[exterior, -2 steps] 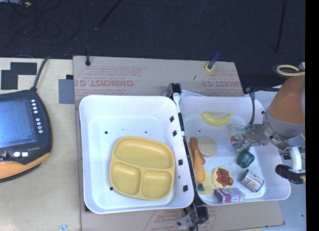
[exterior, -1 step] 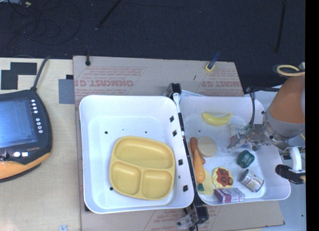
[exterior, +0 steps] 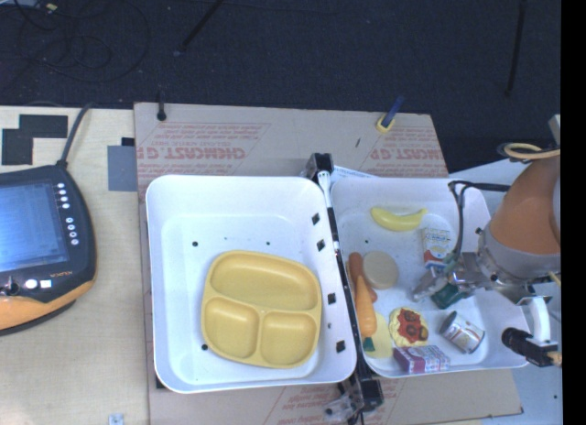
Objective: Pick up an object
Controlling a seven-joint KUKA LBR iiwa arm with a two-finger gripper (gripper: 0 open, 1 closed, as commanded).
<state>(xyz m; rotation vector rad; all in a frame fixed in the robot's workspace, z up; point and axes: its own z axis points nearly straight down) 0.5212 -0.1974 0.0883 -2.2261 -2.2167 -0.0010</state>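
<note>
My gripper (exterior: 432, 283) hangs low over the middle of the right bin (exterior: 394, 181), with the orange-banded arm reaching in from the right. A small dark green object (exterior: 448, 296) lies right beside and under it; whether they touch is unclear. Around it lie a round beige disc (exterior: 380, 269), a white bottle (exterior: 437, 238), a yellow banana (exterior: 397, 219), a silver can (exterior: 462, 332), a red-and-yellow round toy (exterior: 409, 327), a purple box (exterior: 421, 357) and an orange carrot (exterior: 365, 310).
The left bin (exterior: 167, 231) holds a yellow divided plate (exterior: 261, 309). A black divider (exterior: 330, 249) runs between the bins. A teach pendant with a screen (exterior: 37, 240) lies on the bench at far left.
</note>
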